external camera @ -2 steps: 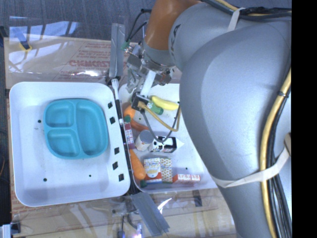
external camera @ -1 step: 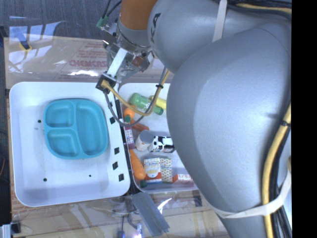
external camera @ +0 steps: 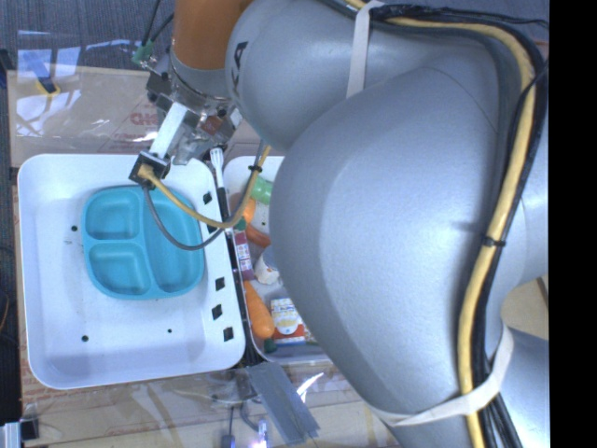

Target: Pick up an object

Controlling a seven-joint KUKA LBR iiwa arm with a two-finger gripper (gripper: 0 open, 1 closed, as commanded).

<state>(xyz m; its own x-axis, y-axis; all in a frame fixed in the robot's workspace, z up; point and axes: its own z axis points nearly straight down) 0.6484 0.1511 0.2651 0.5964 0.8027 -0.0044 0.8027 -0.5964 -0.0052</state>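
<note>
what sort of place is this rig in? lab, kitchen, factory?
Probably a robot-grasping lab bench: a grey KUKA arm above a left bin holding a blue divided plate, and a right bin holding a carrot.

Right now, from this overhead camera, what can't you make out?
1. Camera view: the right bin is mostly hidden behind the grey arm; just its left strip shows.
2. There, the orange carrot-like piece and the small carton are partly covered by the arm, label too small to read.
3. The green item is half behind the arm, unidentifiable.
</note>
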